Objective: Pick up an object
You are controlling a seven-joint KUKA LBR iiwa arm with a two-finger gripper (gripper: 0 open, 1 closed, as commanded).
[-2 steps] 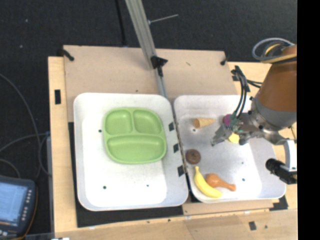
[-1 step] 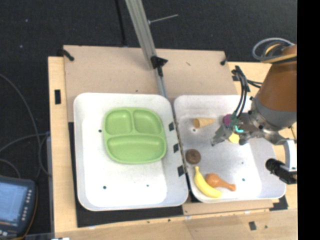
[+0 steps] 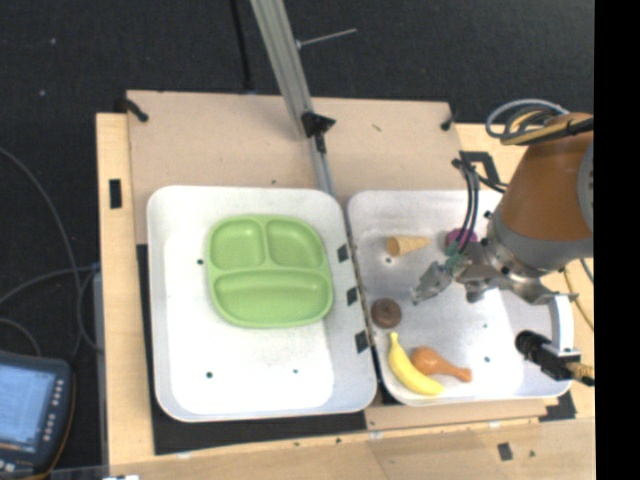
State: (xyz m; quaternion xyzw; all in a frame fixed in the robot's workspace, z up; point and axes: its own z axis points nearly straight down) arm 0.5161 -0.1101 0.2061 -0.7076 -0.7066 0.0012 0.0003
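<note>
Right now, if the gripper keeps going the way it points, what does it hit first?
Likely bare floor of the right bin. The gripper points down-left; the brown round object lies just beyond, maybe next. Depth is unclear.

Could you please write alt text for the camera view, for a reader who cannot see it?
A grey-and-orange arm's tool hovers over the right bin, which holds a banana, an orange toy, a brown round piece and a cone. The left bin holds a green divided plate.
</note>
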